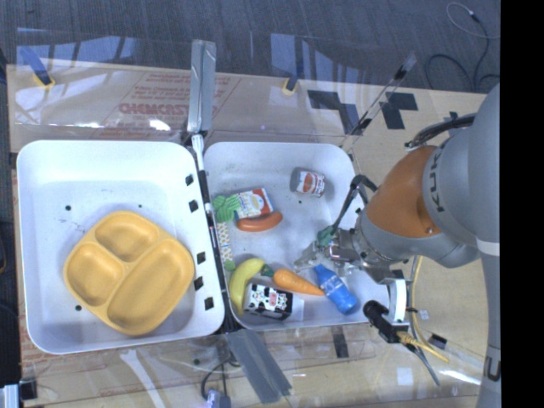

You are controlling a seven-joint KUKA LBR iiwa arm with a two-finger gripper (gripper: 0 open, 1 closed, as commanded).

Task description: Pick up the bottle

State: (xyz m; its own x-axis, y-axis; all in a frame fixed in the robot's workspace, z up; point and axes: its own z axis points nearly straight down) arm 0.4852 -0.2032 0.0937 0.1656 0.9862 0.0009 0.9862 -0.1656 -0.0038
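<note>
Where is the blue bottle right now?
The blue bottle lies in the right bin, near its lower right corner, just right of the carrot and right below the gripper.

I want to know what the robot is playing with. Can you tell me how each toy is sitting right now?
Bottle: lying down, by the gripper.
Carrot: lying flat beside the bottle.
Banana: lying at the bin's left wall.
Can: on its side.
Sausage: lying flat.
Yellow tray: flat in the left bin.

Yellow tray point(127, 270) in left bin point(34, 228) (carrot point(297, 282), banana point(242, 276) opposite)
</note>
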